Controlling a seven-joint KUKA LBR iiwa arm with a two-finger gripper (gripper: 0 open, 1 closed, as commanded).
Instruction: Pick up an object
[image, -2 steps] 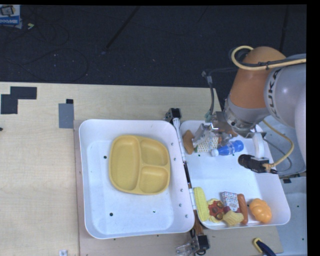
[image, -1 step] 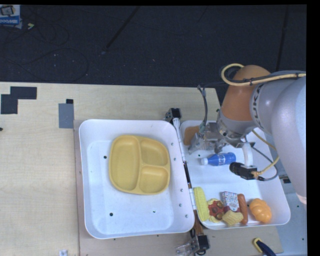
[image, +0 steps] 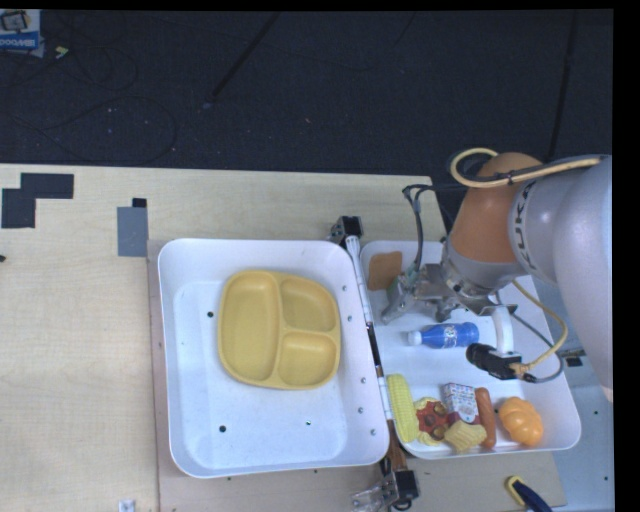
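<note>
Over the right bin (image: 560, 425), gripper (image: 412, 298) hangs low near the blue bottle (image: 446, 336) — finger spread can't be told. Best approach, I judge: centre over the bottle — then descend squarely.

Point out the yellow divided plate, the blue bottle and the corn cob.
yellow divided plate (image: 277, 329), camera view, central ridge.
blue bottle (image: 450, 335), camera view, blue body.
corn cob (image: 401, 405), camera view, middle of cob.
</note>
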